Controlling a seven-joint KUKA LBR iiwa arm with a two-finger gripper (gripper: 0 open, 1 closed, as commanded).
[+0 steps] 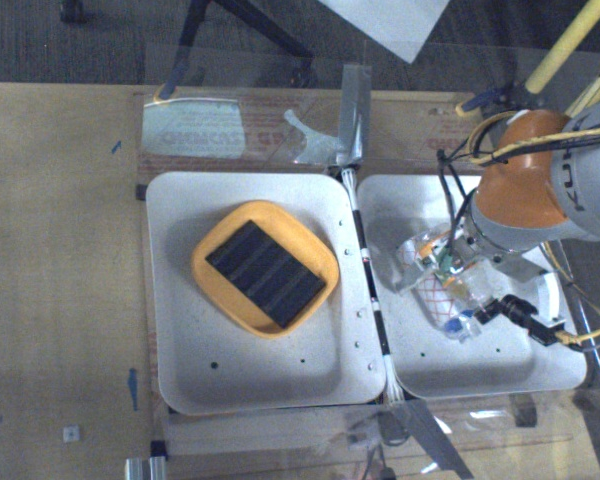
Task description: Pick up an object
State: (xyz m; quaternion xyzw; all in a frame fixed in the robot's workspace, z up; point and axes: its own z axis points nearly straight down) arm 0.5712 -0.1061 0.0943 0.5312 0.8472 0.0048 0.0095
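In the right bin (500, 373) the hand (450, 268) is low over a clear crinkled packet (442, 293) — reach stage, I judge; its grip I cannot tell. Next: close and lift. Farther left — an orange tray (265, 266).

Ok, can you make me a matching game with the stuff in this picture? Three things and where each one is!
Things:
1. Orange tray
2. Clear wrapper
3. Tape strip

Places:
A. Bench, behind the left bin
B. Left bin
C. Right bin, under the arm

Pairs: 1-B, 2-C, 3-A
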